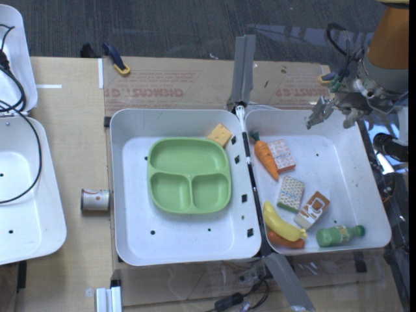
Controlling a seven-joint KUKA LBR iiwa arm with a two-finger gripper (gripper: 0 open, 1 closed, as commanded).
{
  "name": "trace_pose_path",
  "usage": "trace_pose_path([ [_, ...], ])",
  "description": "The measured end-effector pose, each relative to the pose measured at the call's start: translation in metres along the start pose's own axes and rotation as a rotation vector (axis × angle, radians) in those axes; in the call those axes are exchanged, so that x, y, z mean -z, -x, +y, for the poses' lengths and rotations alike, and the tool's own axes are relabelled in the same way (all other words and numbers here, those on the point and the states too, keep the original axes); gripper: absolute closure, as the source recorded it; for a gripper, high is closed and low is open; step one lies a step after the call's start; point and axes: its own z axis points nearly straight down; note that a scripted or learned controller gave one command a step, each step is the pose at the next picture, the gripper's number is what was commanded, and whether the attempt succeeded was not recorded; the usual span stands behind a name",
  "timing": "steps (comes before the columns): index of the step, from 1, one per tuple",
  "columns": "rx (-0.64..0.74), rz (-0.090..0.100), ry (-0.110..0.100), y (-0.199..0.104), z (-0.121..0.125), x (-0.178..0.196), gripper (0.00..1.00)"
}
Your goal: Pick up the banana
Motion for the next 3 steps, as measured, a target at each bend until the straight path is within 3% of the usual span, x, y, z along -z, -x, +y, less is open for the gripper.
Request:
trace_pose_path([
  [1, -0.33, 0.001, -0.002, -0.003, -0.079, -0.074, 0.0],
  [2, -0.465, 0.003, 0.005, -0.021, -0.135, -0.163, 0.0],
  [3, -0.135, -0.002, 0.013, -0.032, -0.133, -0.163, 0.0],
])
